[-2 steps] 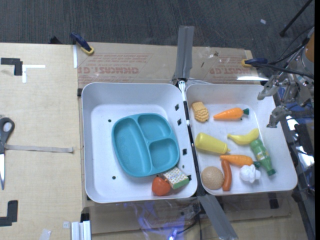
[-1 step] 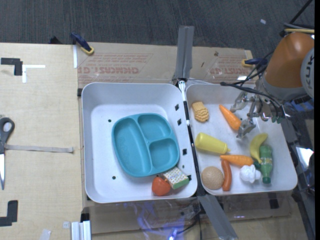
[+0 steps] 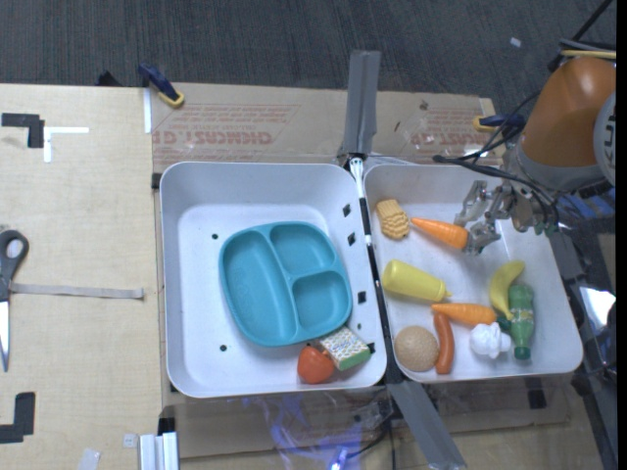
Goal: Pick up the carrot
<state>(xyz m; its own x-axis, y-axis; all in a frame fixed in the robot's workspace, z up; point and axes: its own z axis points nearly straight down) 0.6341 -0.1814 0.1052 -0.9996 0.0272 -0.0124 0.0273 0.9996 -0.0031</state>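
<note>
An orange carrot [image 3: 438, 231] lies on the floor of the right bin [image 3: 562, 360], near its back, with its pointed tip toward a piece of corn [image 3: 393, 219]. My gripper [image 3: 480, 219] hangs just right of the carrot's thick end, open, with nothing between its fingers. One fingertip is close to the carrot's end; I cannot tell whether it touches. A second, thinner carrot [image 3: 466, 313] lies nearer the front of the same bin.
The right bin also holds a yellow bottle [image 3: 413, 282], a banana [image 3: 504, 284], a green bottle [image 3: 520, 319], a red sausage [image 3: 444, 345], a round bun [image 3: 416, 348] and a white piece [image 3: 486, 340]. The left bin [image 3: 176, 292] holds a blue divided plate [image 3: 284, 282], a tomato [image 3: 314, 364] and a sandwich [image 3: 345, 348].
</note>
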